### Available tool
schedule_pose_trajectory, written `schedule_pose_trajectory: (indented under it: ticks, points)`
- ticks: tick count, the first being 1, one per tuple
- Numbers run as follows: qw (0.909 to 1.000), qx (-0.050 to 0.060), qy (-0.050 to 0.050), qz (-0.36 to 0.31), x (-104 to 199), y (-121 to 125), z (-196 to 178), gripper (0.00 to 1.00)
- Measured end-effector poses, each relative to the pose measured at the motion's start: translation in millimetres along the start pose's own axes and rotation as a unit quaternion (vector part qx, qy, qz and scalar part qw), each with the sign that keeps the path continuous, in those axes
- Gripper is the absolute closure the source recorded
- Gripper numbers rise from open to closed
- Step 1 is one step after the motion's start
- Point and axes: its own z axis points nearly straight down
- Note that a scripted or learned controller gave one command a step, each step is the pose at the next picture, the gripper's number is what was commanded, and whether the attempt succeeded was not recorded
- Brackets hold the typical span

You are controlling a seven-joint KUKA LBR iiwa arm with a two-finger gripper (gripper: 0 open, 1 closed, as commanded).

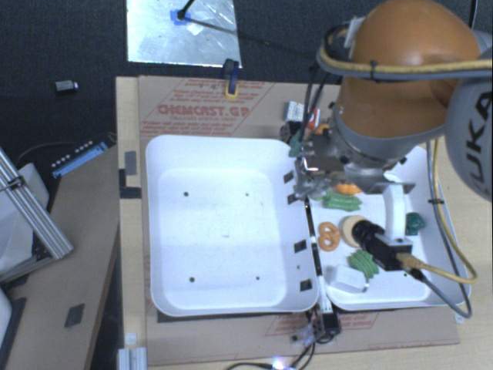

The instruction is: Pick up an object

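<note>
White bin (half under arm)

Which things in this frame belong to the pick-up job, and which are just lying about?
Belonging to the job:
gripper
right bin
pretzel
green leafy piece
orange piece
teal lump
white block

Lying about:
left bin
foil sheet
blue-and-yellow clamp
small grey block, off the bench
</note>
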Motion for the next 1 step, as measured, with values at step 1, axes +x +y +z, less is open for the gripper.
schedule_pose_trajectory:
  ticks: [1]
  points:
    - [0.9999,-0.013,0.003,-0.003,6.8,54.8,-166.7,1.00]
